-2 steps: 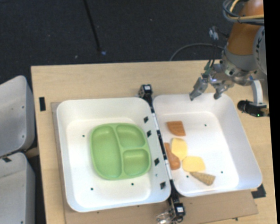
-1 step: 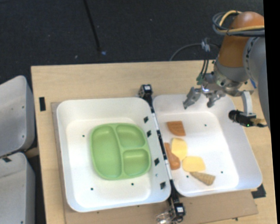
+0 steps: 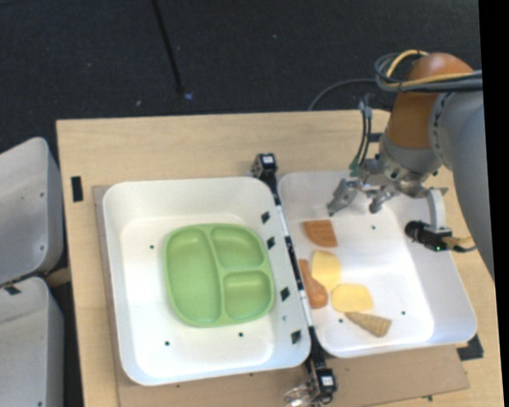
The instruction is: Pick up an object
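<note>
The left bin (image 3: 125, 335) holds a green plate (image 3: 217, 273) with three compartments, lying flat near the bin's middle, nearer its right wall. The right bin (image 3: 433, 308) holds the food pieces, all gathered in its left half: an orange-brown slice (image 3: 320, 233) lies nearest the far side, a pale yellow piece (image 3: 326, 270) sits just below it, and a narrow orange piece (image 3: 312, 288) runs along the bin's left wall, touching the yellow piece's left edge. Nearer the front lies a yellow wedge (image 3: 352, 298), touching or nearly touching the pale yellow piece above it, and at its lower right a tan cone (image 3: 370, 323) lies on its side, pointing left. My tool (image 3: 363, 198) hangs over the far part of the right bin, above and to the right of the orange-brown slice and apart from it; its two fingers (image 3: 341, 197) stand spread, with nothing between them. A small black part (image 3: 424, 233) with a green light hangs from my arm over the bin's right side. The two bins meet along a seam set with black clips (image 3: 286, 265). Both rest on a light wooden surface (image 3: 182, 142), which stands on a dark carpeted floor (image 3: 73, 54); a black cable (image 3: 169, 49) crosses that floor. At the left edge stand two white panels (image 3: 14, 213), one above the other.
</note>
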Tool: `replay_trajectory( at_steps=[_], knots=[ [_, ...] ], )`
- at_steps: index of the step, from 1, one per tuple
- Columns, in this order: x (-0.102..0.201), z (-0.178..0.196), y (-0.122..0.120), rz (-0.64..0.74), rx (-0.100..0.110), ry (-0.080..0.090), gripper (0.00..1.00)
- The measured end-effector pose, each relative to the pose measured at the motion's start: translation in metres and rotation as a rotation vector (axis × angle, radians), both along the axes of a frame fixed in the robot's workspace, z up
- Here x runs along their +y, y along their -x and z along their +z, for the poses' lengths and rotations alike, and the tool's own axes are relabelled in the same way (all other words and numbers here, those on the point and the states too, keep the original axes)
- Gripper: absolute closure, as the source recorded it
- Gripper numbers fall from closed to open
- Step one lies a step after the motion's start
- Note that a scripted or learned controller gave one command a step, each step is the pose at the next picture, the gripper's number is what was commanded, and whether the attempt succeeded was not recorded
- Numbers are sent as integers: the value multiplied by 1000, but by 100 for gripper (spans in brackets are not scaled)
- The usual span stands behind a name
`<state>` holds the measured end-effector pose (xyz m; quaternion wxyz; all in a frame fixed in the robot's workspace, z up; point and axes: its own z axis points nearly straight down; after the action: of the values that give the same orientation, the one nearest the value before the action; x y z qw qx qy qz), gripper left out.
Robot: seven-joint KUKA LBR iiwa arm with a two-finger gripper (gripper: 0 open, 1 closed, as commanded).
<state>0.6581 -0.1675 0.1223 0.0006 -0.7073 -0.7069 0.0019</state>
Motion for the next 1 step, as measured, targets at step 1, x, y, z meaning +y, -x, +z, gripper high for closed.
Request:
replay_trajectory(
  at_steps=[1],
  knots=[
    [-1, -22, 0, 0, -3, 0, 0]
  ],
)
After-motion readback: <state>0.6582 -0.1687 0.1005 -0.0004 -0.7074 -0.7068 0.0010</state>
